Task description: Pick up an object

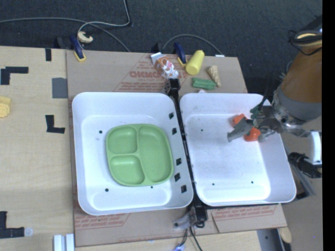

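My gripper (pixel 244 128) reaches in from the right and hangs low over the upper right part of the right bin (pixel 230 187). A small orange object (pixel 239 120) lies right at the gripper's tip on its far side. A second orange-red piece (pixel 254 135) shows just under the gripper on its near side. Whether either piece is touching the gripper, or whether both belong to one object, cannot be made out. In the left bin (pixel 89 114) lies a green divided plate (pixel 139 154).
Behind the bins, on the cardboard, lie a yellow bottle (pixel 195 61), a green piece (pixel 203 83), a tan piece (pixel 214 75) and a small printed packet (pixel 166 66). A black clamp strip (pixel 178 140) runs between the bins. Cables cross the dark floor at the back.
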`<control>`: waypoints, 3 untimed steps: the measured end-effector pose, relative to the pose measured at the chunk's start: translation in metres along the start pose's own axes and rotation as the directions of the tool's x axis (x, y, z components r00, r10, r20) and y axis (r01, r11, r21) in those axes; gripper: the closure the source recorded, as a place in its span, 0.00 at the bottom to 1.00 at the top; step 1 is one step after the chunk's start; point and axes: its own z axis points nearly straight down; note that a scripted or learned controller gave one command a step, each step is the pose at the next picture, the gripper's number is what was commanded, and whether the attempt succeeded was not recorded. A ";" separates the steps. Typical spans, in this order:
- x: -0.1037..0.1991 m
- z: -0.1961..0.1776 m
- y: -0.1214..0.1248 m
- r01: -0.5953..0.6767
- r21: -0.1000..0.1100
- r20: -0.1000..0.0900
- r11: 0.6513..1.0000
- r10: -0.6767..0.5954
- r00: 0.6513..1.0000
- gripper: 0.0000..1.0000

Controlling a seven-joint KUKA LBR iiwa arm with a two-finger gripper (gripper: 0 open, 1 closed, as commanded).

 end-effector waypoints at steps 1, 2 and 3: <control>-0.058 0.145 0.015 -0.001 0.003 -0.002 1.000 0.001 1.000 0.00; -0.103 0.102 0.093 0.000 -0.002 0.001 1.000 0.000 1.000 0.00; -0.080 0.173 0.136 0.001 -0.006 0.002 1.000 -0.001 1.000 0.00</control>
